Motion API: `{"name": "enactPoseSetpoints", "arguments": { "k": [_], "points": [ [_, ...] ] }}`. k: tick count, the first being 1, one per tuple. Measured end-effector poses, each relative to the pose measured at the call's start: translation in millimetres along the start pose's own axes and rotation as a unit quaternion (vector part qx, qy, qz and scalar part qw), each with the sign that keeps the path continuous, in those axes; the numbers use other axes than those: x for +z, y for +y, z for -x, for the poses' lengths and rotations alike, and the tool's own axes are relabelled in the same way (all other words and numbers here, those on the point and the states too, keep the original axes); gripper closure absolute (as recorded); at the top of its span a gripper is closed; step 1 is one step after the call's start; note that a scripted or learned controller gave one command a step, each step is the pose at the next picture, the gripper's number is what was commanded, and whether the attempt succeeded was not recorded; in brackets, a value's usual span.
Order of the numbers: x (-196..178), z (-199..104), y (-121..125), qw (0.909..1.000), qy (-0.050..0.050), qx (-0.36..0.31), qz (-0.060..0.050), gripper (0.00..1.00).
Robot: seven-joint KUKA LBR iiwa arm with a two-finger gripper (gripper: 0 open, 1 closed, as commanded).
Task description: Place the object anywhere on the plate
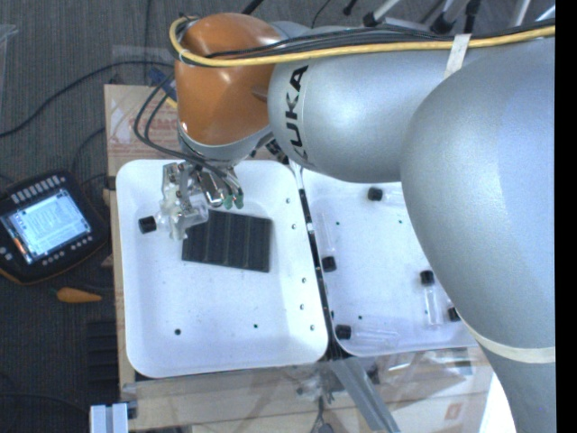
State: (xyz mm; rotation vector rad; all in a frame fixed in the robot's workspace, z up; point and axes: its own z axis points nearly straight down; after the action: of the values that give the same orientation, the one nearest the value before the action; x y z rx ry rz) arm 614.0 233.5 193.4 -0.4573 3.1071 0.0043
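Observation:
A dark ribbed rectangular plate (pixel 228 242) lies flat in the left white bin (pixel 216 345), a little left of that bin's middle. A small black block (pixel 146 225) rests on the bin floor to the plate's left. My gripper (pixel 183 207) hangs below the orange wrist band (pixel 221 75), over the plate's upper left corner, between the block and the plate. I cannot make out whether anything is in it. The arm's grey body covers the upper right of the view.
The right bin (pixel 388 242) holds a few small black pieces (pixel 374 193) and clear tube-like items (pixel 433 307). A raised divider (pixel 311 242) separates the bins. A teach pendant (pixel 45 225) sits off the bench at the left.

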Motion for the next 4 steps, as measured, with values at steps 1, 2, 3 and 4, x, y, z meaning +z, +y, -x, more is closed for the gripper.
{"name": "enactPoseSetpoints", "arguments": {
  "k": [1,2,3,4],
  "points": [
    [-12.5,51.8,-14.8,0.9750,-0.001,-0.222,0.001,1.00],
    [15.0,-22.7,-9.8,0.9480,0.001,-0.318,0.000,1.00],
    [98.8,-52.2,5.3,0.8543,0.001,-0.520,0.000,1.00],
    [-3.0,-79.6,13.5,0.8048,0.000,-0.594,0.002,1.00]
  ]
}}
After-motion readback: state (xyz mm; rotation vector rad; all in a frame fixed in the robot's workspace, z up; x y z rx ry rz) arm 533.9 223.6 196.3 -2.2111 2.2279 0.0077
